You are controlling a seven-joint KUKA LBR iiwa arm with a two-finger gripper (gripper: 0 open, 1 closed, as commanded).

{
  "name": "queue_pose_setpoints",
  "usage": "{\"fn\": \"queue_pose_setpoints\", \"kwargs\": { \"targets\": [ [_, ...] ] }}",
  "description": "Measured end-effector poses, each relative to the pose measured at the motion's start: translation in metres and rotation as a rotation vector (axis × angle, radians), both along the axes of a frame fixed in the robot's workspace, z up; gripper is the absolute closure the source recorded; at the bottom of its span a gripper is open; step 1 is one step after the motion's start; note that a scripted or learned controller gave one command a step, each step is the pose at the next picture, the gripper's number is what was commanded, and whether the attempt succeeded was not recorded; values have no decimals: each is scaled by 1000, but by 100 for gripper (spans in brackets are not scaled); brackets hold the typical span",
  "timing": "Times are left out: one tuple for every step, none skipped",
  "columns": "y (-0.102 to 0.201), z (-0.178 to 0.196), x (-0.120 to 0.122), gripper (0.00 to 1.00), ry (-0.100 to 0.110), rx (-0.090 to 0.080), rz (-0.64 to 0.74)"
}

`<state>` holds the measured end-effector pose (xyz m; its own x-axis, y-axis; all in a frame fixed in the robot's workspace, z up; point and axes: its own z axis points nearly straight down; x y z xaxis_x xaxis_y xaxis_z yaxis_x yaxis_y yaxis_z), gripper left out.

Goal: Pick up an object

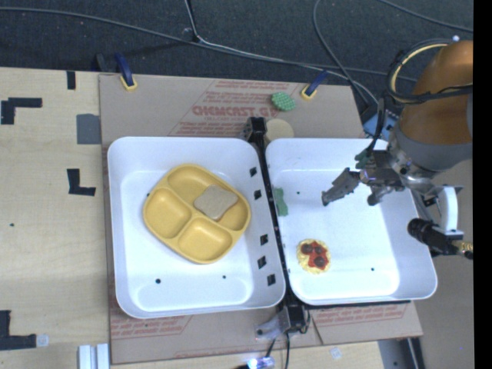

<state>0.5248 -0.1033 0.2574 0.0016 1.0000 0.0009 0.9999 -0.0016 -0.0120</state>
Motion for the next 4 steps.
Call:
{"fn": "queue_pose_setpoints", "kwargs": {
  "targets": [
    [0,5,2,0,-10,-1,3],
    [10,-43,2,0,-7,-1,2],
    [7,-88,-4,0,-7,-1,2],
    [4,-152,-2,0,-4,0,2]
  ]
}}
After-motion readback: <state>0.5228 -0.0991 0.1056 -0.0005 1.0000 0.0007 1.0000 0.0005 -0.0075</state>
